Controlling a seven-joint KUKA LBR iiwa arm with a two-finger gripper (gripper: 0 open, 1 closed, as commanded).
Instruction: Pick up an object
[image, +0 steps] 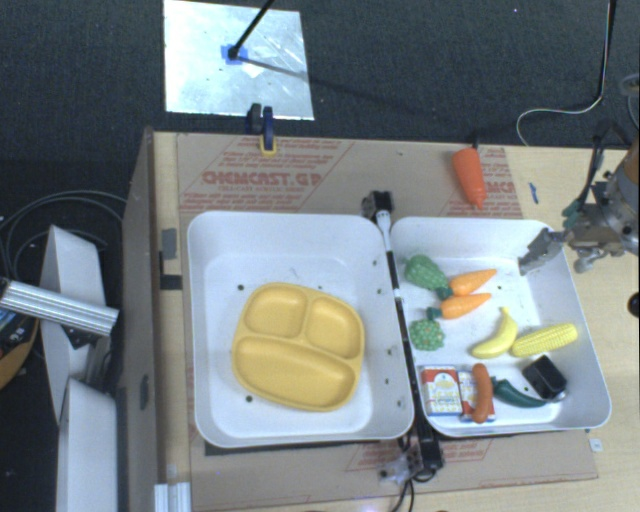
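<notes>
The right bin (585, 345) holds several toy foods: two carrots with green tops (470, 282) (463, 306), a banana (496, 338), a corn cob (545, 339), a sausage (482, 392), a red and white box (441, 390), a dark green vegetable (516, 394) and a black block (545, 376). My gripper (560, 255) hangs over the bin's upper right corner, above and right of the carrots. Its two fingers stand apart with nothing between them.
The left bin (215, 260) carries a yellow divided plate (298, 345). A loose orange carrot (468, 175) lies on the cardboard behind the right bin. A black clamp (379, 206) sits at the top of the divider between the bins.
</notes>
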